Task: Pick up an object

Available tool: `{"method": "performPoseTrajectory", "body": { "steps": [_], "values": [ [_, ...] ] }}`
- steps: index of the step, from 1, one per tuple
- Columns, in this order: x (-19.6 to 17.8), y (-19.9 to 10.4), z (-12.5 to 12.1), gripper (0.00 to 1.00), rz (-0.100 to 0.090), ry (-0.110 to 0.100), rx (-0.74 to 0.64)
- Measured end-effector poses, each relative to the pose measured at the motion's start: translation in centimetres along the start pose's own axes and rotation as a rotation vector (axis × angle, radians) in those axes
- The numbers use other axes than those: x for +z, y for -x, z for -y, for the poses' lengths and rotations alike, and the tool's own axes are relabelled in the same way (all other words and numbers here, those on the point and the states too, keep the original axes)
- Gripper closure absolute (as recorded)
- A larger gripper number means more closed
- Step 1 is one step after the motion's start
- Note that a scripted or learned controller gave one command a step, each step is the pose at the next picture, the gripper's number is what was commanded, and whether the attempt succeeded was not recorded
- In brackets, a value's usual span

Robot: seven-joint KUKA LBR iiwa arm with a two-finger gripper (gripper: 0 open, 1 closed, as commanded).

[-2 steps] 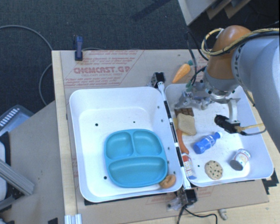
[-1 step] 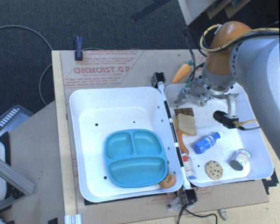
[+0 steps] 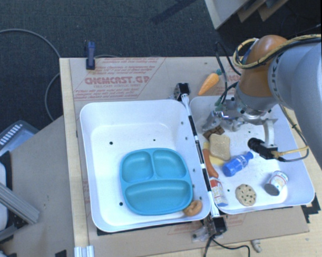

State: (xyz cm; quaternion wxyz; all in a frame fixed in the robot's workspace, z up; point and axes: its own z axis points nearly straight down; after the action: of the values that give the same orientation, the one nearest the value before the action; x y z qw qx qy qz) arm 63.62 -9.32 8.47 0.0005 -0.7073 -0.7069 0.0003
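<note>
Many small things crowd the right bin [image 3: 298, 197]: a bread slice [image 3: 220, 146], blue bottle [image 3: 236, 164] and cookie [image 3: 246, 194]. The gripper [image 3: 224, 118] hangs at the far left corner, near the bread. It could bump a neighbor or grab nothing. How wide it is, I cannot tell

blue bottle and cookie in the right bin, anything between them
Nothing: in the camera view, bare white bin floor separates the blue bottle from the cookie.
</note>
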Motion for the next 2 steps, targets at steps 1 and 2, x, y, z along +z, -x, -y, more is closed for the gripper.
{"method": "performPoseTrajectory", "body": {
  "steps": [1,2],
  "values": [
    [0.0,-0.1,9.2,0.0,0.0,0.0,0.001],
    [0.0,0.8,3.3,0.0,0.0,0.002,0.0]
  ]
}}
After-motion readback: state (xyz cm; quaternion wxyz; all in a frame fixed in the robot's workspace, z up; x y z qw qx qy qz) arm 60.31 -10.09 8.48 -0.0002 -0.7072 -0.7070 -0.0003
